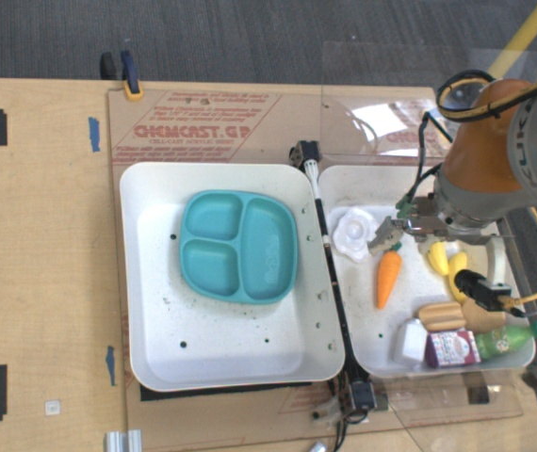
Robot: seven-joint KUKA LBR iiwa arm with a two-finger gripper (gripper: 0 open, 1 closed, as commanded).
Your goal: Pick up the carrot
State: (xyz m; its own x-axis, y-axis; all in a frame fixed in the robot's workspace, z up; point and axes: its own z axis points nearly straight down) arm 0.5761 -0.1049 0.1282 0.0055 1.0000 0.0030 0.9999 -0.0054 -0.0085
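Orange carrot [387,277] lies in the right bin [372,342], leafy end up toward the gripper [391,234], just beside a white cup-like object [351,233]. Your gripper hovers right above the carrot's top, fingers spread apart, nothing between them. Teal divided plate [239,248] sits in the left bin [155,328].

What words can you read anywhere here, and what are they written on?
"CHEMCAST GP": red print, upside down, on the clear sheet behind the bins. The smaller red lines around it are too blurred to read.
Purple carton label in the right bin: too small to read.
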